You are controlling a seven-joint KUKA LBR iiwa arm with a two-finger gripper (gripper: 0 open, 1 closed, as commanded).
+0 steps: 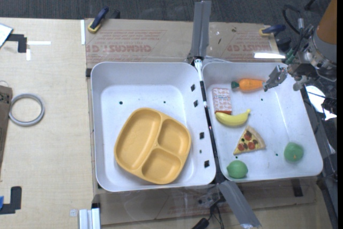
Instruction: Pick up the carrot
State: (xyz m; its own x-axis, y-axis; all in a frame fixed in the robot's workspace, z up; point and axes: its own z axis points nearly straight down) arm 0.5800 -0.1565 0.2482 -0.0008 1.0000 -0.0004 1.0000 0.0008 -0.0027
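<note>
Carrot lies on its side at the far end of the right bin, green top pointing left, orange body pointing right toward the arm. It sits apart from the other things in that bin: a small red-and-white packet and a banana nearer the middle wall, a pizza slice below those, two green round items along the near side.

Gripper hangs just beside the carrot's right tip, low over the bin's far right corner. Nothing sits between the fingers; whether they stand released or clenched, cannot tell — they read as a dark, thin tangle against the white wall.

Step in hand, as judged: the approach, grasp not yet made. Next move calls for a short shift left so the fingers straddle the carrot's body across its width, then a descent and a close. The carrot is rounded and may roll or slide off if caught at the tip.

Left bin holds a yellow divided plate. The arm is cut off at the right edge; cables crowd the wrist. A tape roll lies on the desk.
</note>
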